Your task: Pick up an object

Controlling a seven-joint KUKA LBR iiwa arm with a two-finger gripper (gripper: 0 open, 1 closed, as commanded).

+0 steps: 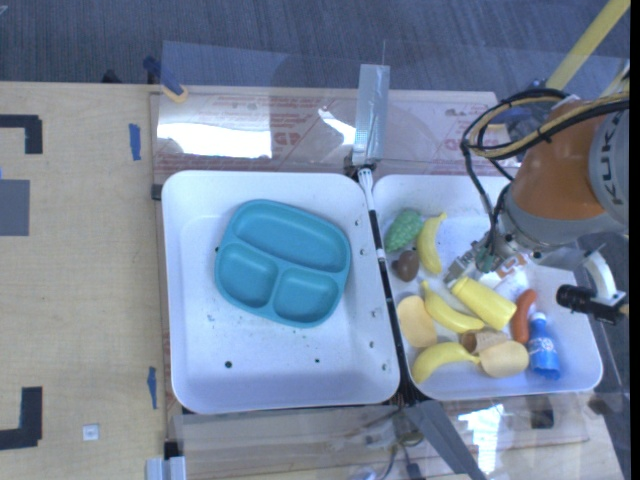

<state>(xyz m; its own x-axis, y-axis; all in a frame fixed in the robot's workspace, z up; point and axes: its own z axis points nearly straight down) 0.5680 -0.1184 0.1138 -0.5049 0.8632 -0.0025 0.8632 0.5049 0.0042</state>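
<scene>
The right bin holds a pile of toy food: a green leafy piece, a small brown item, several yellow bananas, a yellow block, an orange carrot-like piece, a blue bottle and a tan piece. My gripper hangs low over the middle of this bin, just above the yellow block and right of the upright banana. The grey arm with its orange band comes in from the right.
The left bin carries a teal divided plate. A metal post and a clear plastic sheet stand behind the bins. Black cables loop near the wrist. Wooden bench surface lies to the left.
</scene>
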